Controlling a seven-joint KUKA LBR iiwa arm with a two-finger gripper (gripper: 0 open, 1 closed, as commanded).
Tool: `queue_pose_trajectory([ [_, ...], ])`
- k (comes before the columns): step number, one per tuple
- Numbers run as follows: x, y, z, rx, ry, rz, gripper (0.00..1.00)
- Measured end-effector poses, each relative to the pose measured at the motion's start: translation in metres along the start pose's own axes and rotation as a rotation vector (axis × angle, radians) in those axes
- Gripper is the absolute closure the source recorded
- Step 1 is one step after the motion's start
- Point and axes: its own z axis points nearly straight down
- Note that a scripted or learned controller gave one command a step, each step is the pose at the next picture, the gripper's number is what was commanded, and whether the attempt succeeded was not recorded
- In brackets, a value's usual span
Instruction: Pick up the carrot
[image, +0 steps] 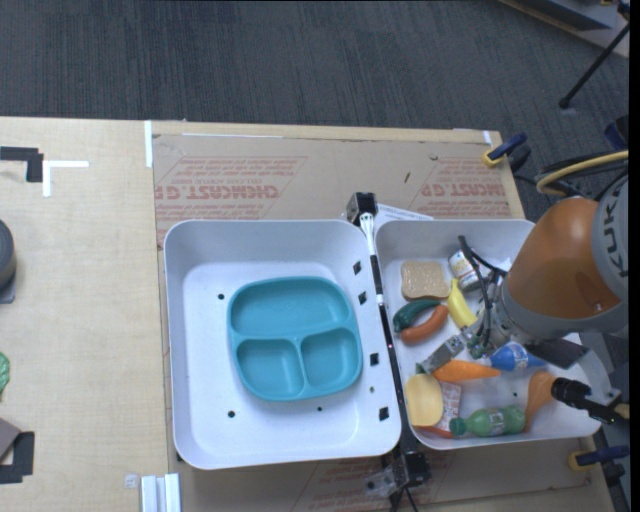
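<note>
Arm: the grey arm with its orange band (562, 265) reaches in from the right and hangs over the right-hand shallow white bin (590, 425).
Pincer: the pincer (478, 342) sits low among the toys, right above the carrot's thick end; from this slant I cannot tell whether it is apart or together (the wrist and cables crowd the view).
Carrot: the orange plastic carrot (470, 370) lies flat in the right bin, tip pointing left, just under the pincer and seemingly touching it; nothing shows it lifted.
Beside the carrot: a small blue round-bodied toy (510, 356) sits just to its right, and a pale yellow rounded toy (423, 399) lies just below its left tip.
Further back: a tan slice of toy bread (424, 279) rests near the bin's far wall, a yellow banana (460, 305) to its right, and a reddish-orange sausage-shaped toy (428, 323) lies in front of the bread.
Near edge: a green plastic bottle (490, 422) lies on its side along the bin's near wall, with a second orange tapered toy (540, 392) tilted up at its right end.
Left bin: the left-hand shallow white bin (195, 400) holds a teal three-compartment plate (295, 335), lying flat in the middle.
Surface: both bins rest on brown cardboard (300, 175) spread over the pale wooden surface (75, 300).
</note>
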Motion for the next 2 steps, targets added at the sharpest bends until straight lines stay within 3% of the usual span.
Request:
queue_pose_trajectory([
  [1, 0.0022, 0.0012, 0.0008, 0.001, -0.003, -0.344, 0.00],
  [2, 0.0010, 0.0026, -0.0076, -0.001, -0.004, -0.338, 1.00],
])
